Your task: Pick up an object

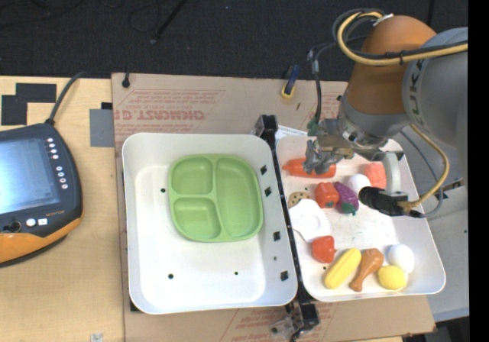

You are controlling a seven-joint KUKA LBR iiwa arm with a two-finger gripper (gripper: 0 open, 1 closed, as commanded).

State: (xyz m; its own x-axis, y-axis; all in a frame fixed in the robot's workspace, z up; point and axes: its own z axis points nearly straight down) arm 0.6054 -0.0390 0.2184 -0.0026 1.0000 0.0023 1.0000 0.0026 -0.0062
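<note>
From above, two white bins sit side by side on the bench (69,96). The left bin (145,256) holds one green plate (215,198) with three parts. The right bin (428,275) holds toy food: one corn (341,268), one drumstick (367,267), one lemon (392,277), one egg (400,257), two red peppers. The claw (321,166) hangs over an orange carrot (298,168) at the far side; I cannot tell if it is open.
</note>
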